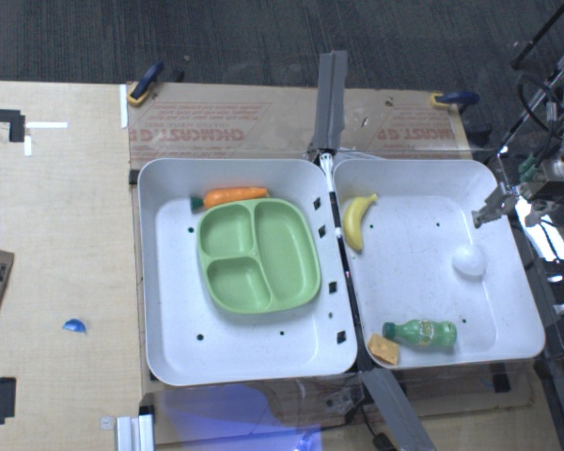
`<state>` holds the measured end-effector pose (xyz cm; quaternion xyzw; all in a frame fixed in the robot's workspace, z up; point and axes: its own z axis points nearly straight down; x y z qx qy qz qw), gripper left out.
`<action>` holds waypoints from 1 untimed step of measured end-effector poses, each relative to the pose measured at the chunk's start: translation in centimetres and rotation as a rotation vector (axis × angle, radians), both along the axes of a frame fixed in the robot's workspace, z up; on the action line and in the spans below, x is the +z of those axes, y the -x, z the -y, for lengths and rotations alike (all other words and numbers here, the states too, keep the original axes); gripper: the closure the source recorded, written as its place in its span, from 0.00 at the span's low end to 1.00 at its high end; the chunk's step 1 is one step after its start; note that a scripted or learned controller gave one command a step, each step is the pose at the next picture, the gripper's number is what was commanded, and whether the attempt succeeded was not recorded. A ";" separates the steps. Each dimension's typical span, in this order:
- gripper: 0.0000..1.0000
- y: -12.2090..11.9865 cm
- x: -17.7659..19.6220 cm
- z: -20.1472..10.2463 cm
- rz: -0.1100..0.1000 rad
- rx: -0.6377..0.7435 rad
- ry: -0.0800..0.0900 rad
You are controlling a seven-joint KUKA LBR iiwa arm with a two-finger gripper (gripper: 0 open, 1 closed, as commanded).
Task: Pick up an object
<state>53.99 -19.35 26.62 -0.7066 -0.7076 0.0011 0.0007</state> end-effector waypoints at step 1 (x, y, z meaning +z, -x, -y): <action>0.00 5.0 -9.7 -3.5 -0.001 0.050 -0.001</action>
